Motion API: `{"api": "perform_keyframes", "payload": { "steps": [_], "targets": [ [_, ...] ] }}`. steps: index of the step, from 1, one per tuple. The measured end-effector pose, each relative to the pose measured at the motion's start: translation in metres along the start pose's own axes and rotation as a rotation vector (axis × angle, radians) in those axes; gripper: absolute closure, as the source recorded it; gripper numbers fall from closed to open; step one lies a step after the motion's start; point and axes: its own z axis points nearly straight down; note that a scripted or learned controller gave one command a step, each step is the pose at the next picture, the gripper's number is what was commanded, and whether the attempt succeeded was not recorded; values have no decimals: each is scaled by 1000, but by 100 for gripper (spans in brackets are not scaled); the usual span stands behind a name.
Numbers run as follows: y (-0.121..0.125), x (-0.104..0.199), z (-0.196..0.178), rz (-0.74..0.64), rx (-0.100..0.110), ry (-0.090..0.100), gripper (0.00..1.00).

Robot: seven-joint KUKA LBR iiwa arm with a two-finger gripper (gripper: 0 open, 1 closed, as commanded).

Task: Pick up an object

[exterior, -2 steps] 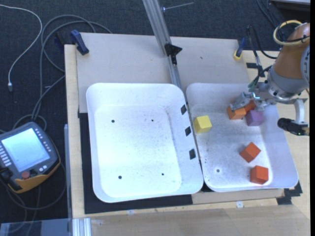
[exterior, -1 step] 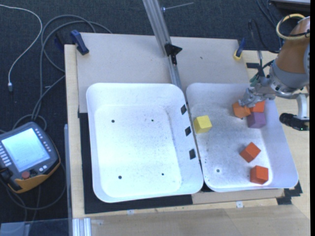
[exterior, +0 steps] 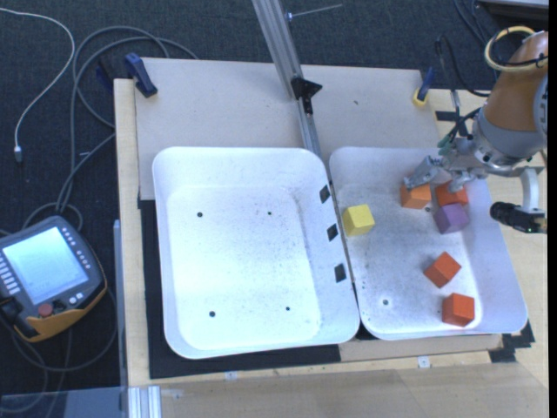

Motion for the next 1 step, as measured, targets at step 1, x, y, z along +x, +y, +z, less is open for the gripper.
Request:
{"api": "perform_keyframes", "payload": {
  "steps": [1],
  "targets": [
    [11, 28, 26, 3, 22, -3, 0]
  ]
}}
